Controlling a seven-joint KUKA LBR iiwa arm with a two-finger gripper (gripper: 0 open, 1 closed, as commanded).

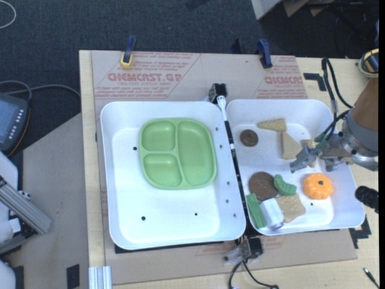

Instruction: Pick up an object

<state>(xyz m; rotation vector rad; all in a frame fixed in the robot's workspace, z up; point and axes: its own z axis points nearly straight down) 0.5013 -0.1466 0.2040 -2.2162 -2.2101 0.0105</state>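
From my seat I see the two white bins side by side on the bench, the left bin (120, 203) carrying a pale green divided plate (178, 153) with three compartments, lying flat toward its upper half. The right bin (337, 217) holds all the loose pieces. Near its upper left sits a small round brown disc (248, 138); to the right of that lie two tan wedge-shaped pieces (281, 135), one above the other and touching. Lower down I make out a larger dark brown round piece (261, 185) with a green pickle-shaped piece (285, 185) resting against its right edge, a tan toast-like square (292, 206) just below them, a white and grey cylinder (271, 212) beside that, and a green strip (254, 210) along the bin's left wall. An orange pumpkin-shaped toy (317, 186) sits toward the right side of this bin, near the pickle but apart from it. The arm (367, 122) comes in from the right edge, and its gripper (305, 159) hangs over the right bin, just above the pumpkin and beside the lower tan wedge. I see grey fingers (299, 164) pointing leftward, but I cannot tell whether they are spread or pressed together, and I see nothing pinched between them.
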